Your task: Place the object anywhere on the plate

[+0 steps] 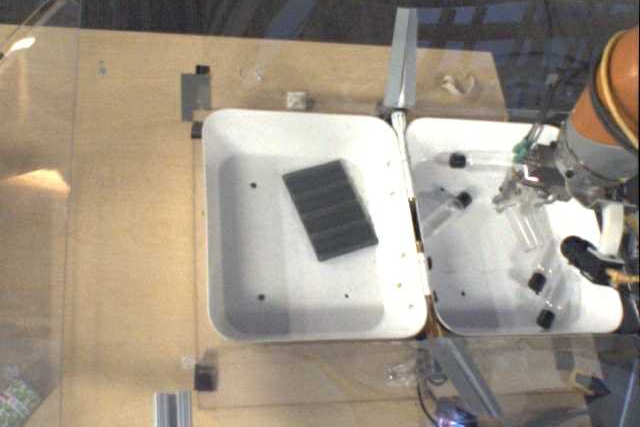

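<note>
From the camera above the bench, we see two shallow white bins side by side on a wooden bench [120,245]. In the left bin [230,315] a dark grey ribbed plate [330,209] lies flat, turned at an angle, near the middle of the floor. The right bin [470,315] holds several clear tubes with black caps [452,205], scattered apart from each other; these are the objects, and none of them is on the plate. The grey arm with the orange band [622,90] reaches over the right edge of the right bin, and the gripper [528,177] hangs above the tubes there. We cannot tell how its closing parts stand, because they are too small and mixed with the clear tubes.
</note>
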